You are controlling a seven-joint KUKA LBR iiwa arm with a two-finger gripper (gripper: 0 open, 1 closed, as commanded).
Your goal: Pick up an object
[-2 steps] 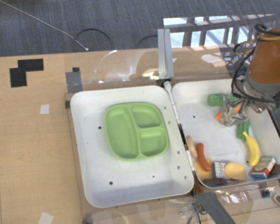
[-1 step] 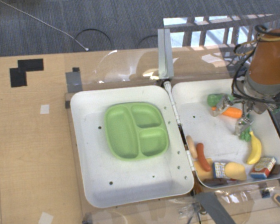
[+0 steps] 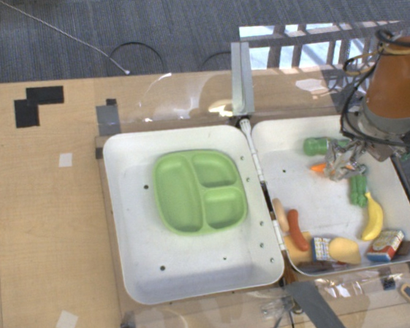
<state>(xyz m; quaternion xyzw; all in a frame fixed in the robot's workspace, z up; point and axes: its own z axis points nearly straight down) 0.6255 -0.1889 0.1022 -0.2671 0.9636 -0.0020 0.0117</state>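
Gripper low in right bin, finger state unclear; banana nearby, long axis roughly up-down in view

Two shallow white bins side by side on a wooden bench. Left bin — holding a green divided plate, three compartments, lying flat near the middle. Right bin crowded with small toy food: a green cylinder near the top, a small orange piece just below it, a green vegetable beside a yellow banana, a red sausage near the left wall, a yellow lump between a little patterned box and a red-and-blue carton. Gripper low over the upper middle of the right bin — close by the orange piece, orange band of the arm above it at right.
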